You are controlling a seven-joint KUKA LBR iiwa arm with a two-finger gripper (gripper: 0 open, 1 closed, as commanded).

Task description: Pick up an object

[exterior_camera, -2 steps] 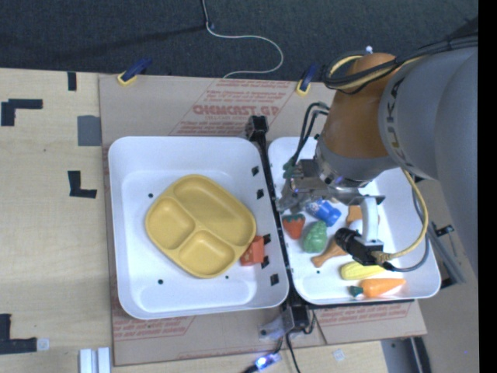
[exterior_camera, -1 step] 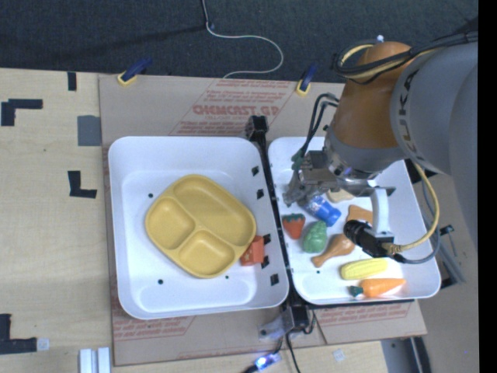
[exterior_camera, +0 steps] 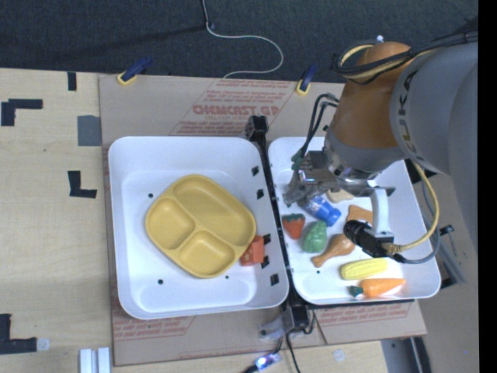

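Note:
My gripper (exterior_camera: 298, 191) hangs low over the left part of the right bin (exterior_camera: 404, 179), close to the divider between the bins. Just right of it and below lies a blue and white toy (exterior_camera: 323, 209). A red strawberry-like toy (exterior_camera: 293, 225) sits directly below the gripper, with a green toy (exterior_camera: 314, 237) beside it. Farther toward the front are a tan drumstick (exterior_camera: 333, 249), a yellow corn cob (exterior_camera: 363, 268) and an orange carrot (exterior_camera: 377, 287). Nothing is visibly held.
The left bin (exterior_camera: 128, 208) holds a yellow divided plate (exterior_camera: 199, 224) and a small orange-red block (exterior_camera: 252, 252) against its right wall. A small orange piece (exterior_camera: 359, 212) lies in the right bin. The arm covers that bin's back part.

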